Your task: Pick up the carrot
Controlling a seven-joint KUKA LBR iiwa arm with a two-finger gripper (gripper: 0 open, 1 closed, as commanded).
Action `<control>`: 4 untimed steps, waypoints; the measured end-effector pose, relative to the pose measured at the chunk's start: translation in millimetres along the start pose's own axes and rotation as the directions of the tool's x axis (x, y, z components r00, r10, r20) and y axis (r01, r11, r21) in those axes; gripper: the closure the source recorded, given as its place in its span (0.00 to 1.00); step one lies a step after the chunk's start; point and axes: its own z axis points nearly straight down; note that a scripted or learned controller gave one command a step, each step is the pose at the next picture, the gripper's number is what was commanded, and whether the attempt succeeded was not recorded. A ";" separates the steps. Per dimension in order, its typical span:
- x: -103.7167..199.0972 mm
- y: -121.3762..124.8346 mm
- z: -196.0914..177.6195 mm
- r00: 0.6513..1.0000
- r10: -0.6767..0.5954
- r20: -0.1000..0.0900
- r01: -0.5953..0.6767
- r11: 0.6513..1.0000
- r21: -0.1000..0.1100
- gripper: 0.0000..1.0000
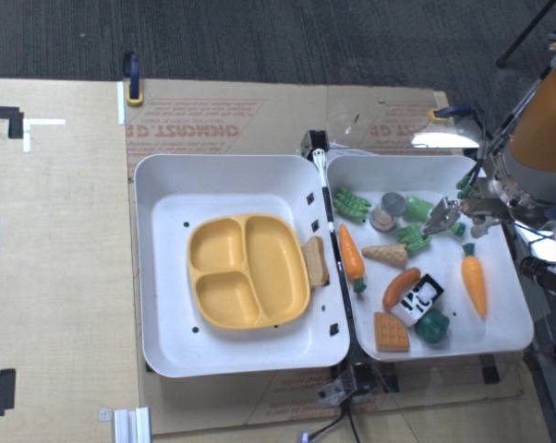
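- While the gripper (441, 218) hung low over the upper middle of the right bin (509, 340), I could not tell whether it was released or clenched; nothing was seen in its grasp.
- Two carrots lay in this bin. The right carrot (474, 284) was near the bin's right wall, below the gripper and a little to its right in the view.
- Its long axis ran almost straight up and down in the picture, with the green top toward the gripper and the thin tip toward the front edge.
- The left carrot (351, 255) lay against the left wall of the same bin, farther from the gripper, also lengthwise, with its green end pointing down.
- By my judgement the right carrot was the easier aim, because it lay apart from the other toys and had free floor on both sides.
- Between the gripper and the left carrot there were a green vegetable toy (413, 239), a waffle cone (384, 255) and a sausage (400, 287).
- A black-and-white box (417, 299) and a cracker (390, 331) were lower in the bin.
- The left bin (158, 275) carried a yellow divided plate (247, 270) with a slice of bread (315, 260) at its right rim.
- Both bins stood on cardboard (204, 123) over a pale wooden bench (52, 275); a dark carpet (259, 21) was beyond.
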 end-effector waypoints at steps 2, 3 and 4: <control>-63.6 -30.9 79.4 0.988 -0.151 0.001 0.151 0.988 -0.015 1.00; 8.8 29.7 118.0 0.986 -0.164 0.000 0.164 0.986 -0.002 1.00; -61.0 8.8 117.0 0.828 -0.561 0.002 0.561 0.828 -0.003 1.00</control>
